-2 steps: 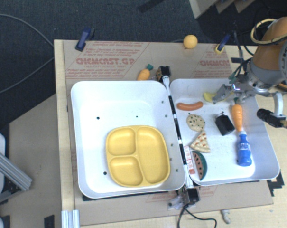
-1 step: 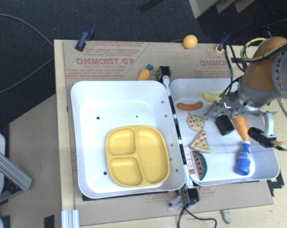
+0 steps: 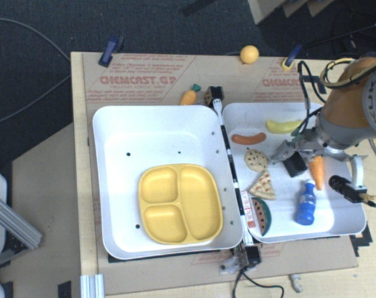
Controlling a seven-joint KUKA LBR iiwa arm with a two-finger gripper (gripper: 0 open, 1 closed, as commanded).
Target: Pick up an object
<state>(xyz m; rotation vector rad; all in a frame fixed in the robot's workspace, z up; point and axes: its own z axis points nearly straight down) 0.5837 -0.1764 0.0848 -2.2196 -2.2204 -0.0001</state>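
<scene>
A yellow tray (image 3: 180, 202) sits in the left bin (image 3: 113, 166), well left of the gripper (image 3: 291, 160). In the right bin (image 3: 343, 219), a cookie (image 3: 256, 160) lies just left of the fingers, a carrot (image 3: 317, 171) just right, a blue bottle (image 3: 306, 203) below. Whether the fingers are parted or closed cannot be told. With things crowded close, a descent may nudge them aside and close on nothing.

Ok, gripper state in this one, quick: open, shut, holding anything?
Gripper: cannot be told from this view; it sits low in the right bin, beside the carrot and near the cookie, with nothing seen between its fingers.
</scene>
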